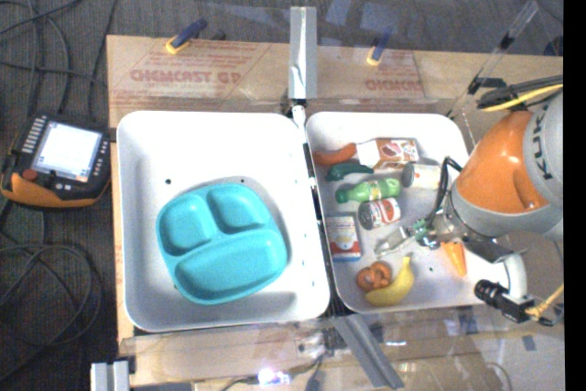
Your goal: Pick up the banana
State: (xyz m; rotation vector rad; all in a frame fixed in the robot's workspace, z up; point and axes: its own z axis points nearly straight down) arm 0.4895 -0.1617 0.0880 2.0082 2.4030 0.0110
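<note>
- Camera view looks down on a table [128,87] carrying two shallow white bins side by side: the left bin [137,151] holds a teal divided plate [222,241], and the right bin [458,135] holds a clutter of small groceries.
- Around the banana [392,285] in the right bin: a brown pretzel-like piece [373,276] touches its left end, a small red-and-white carton [344,236] lies just to the left, and a can with a red label [381,213] sits farther back.
- Farther still lie a green bottle [369,190], a dark green vegetable [349,169], an orange sausage-shaped piece [334,153] and a flat packet [397,149] against the far wall.
- An orange carrot-like piece [456,257] lies to the right of the banana, near the arm.
- The arm's grey and orange body [504,183] hangs over the right side of this bin and covers part of it.
- The gripper [414,234] sits low over the bin, just beyond the banana's far tip and near the can; its metal parts blur together, so I cannot tell how far apart they stand, and nothing is visibly held.
- The banana lies flat near the bin's near wall, its long axis running from near-left up to far-right, curved, with the far tip pointing toward the gripper.
- Off the table at far left rests a handheld pendant [59,162] with a lit screen.
</note>
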